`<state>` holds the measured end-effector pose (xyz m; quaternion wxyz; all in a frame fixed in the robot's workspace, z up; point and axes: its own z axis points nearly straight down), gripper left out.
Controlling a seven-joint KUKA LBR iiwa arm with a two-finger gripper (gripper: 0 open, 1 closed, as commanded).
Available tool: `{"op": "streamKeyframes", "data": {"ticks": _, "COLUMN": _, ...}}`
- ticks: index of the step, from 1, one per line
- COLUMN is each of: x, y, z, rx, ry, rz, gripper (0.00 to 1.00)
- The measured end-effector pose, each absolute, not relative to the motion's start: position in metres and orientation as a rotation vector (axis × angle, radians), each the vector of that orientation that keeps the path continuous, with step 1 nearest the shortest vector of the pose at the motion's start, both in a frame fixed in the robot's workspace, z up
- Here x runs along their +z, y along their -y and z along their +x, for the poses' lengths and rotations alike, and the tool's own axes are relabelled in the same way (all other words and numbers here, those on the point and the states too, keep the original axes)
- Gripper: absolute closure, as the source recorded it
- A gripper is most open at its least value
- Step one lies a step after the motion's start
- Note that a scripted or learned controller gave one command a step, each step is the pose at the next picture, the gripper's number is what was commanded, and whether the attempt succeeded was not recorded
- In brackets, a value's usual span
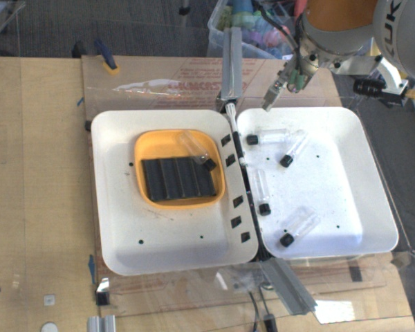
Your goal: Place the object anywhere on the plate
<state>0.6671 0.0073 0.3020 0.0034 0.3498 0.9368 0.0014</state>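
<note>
Clear vials (299,225) lie in the right bin (346,178), one already on the yellow plate (146,147) at nine o'clock. Claw (280,92) hovers at twelve, narrow, holding nothing; slippery tubes may roll away.

I see even, bright overhead light, the white bins (332,185) nearly washed out, soft shadows, and slight overall softness.
</note>
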Motion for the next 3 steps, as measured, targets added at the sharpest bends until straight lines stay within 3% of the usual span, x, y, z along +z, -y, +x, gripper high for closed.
{"op": "streamKeyframes", "data": {"ticks": 1, "x": 0.342, "y": 0.038, "z": 0.662, "rx": 0.003, "ry": -3.043, "rz": 0.743, "gripper": 1.00}}
{"op": "streamKeyframes", "data": {"ticks": 2, "x": 0.408, "y": 0.158, "z": 0.646, "rx": -0.001, "ry": -3.080, "rz": 0.568, "gripper": 1.00}}
{"op": "streamKeyframes", "data": {"ticks": 3, "x": 0.437, "y": 0.207, "z": 0.646, "rx": -0.002, "ry": -3.123, "rz": 0.195, "gripper": 1.00}}
